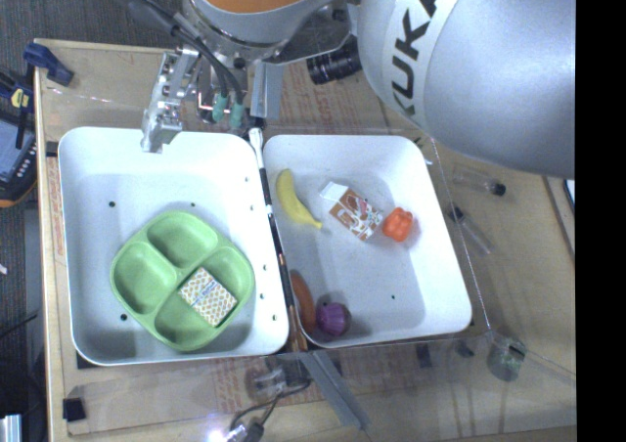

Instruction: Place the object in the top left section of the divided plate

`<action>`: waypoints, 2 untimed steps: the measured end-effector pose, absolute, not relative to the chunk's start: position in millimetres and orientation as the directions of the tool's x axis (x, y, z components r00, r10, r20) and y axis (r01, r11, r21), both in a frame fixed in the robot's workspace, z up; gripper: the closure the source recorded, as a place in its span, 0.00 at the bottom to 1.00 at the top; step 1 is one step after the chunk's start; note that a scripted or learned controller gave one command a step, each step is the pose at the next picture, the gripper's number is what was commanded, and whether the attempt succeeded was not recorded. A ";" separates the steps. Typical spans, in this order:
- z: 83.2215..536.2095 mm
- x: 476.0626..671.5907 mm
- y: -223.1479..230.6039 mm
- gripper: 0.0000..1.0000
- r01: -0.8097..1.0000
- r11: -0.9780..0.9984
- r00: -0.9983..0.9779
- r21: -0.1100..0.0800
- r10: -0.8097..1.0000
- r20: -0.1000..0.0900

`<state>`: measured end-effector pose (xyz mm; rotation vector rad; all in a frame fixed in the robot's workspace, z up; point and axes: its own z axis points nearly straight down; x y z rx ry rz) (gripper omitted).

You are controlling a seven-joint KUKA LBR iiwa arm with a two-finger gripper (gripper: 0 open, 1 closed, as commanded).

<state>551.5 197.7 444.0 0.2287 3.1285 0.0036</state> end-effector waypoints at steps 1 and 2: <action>443.8 551.5 197.7 0.00 0.145 0.989 -0.989 0.003 0.145 -0.004; 455.3 551.3 200.5 1.00 0.138 0.990 -0.990 0.006 0.138 -0.007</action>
